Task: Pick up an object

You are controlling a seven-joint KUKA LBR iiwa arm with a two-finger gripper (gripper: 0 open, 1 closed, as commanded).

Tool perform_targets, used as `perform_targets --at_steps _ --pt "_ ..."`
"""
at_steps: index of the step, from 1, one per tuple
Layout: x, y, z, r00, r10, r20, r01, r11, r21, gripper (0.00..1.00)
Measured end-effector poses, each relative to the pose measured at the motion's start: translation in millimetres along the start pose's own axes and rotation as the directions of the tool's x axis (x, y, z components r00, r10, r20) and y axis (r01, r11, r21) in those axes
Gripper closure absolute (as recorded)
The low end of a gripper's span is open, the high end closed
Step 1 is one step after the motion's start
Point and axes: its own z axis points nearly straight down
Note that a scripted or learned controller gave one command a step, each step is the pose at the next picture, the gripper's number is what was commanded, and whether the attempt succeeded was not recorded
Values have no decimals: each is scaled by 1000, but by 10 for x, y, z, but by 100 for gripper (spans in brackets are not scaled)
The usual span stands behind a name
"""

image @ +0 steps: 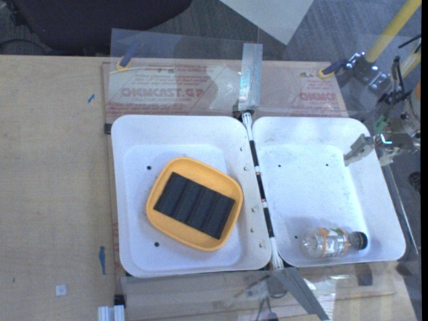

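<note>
A clear plastic bottle (331, 241) with a black cap and an orange label lies on its side near the front right corner of the right bin (301, 179). A yellow dish (194, 203) holding a black ridged insert sits in the middle of the left bin (134, 146). My gripper (364, 148) hangs at the right rim of the right bin, toward the back. It is well apart from the bottle and nothing is visibly held in it.
A clear plastic sheet with red lettering (174, 89) stands behind both bins, with a metal bracket (251, 75) at its middle. Cables and metal parts (394, 99) crowd the bench's right side. The wooden benchtop (53, 179) stretches to the left.
</note>
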Motion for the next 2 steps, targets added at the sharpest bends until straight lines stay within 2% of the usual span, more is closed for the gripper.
perform_targets --at_steps 1,2 --pt "86 -432 965 996 94 0 -94 996 -1 0" --pt "74 -428 867 995 96 2 -96 995 -3 100"
